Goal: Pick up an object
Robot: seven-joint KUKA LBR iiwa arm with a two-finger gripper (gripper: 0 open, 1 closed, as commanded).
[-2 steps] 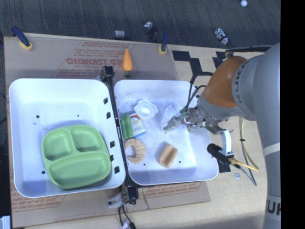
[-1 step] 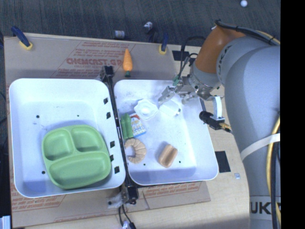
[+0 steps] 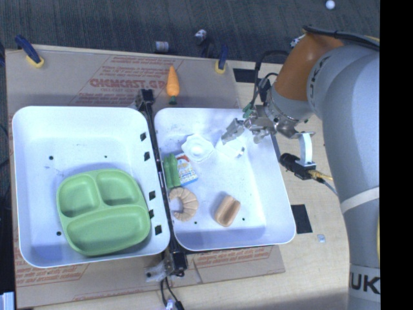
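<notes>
I see a green three-compartment plastic tray (image 3: 102,210) lying in the left white bin (image 3: 26,173) toward its near edge. In the right white bin (image 3: 274,205), along its left wall, are a green tube (image 3: 170,170), a small printed packet (image 3: 186,170), a white cup (image 3: 197,148), a tan ridged ring (image 3: 184,203) and a tan bread-like roll (image 3: 226,210). The hand (image 3: 233,133) hangs over that bin's far right corner, fingers spread with nothing between them.
</notes>
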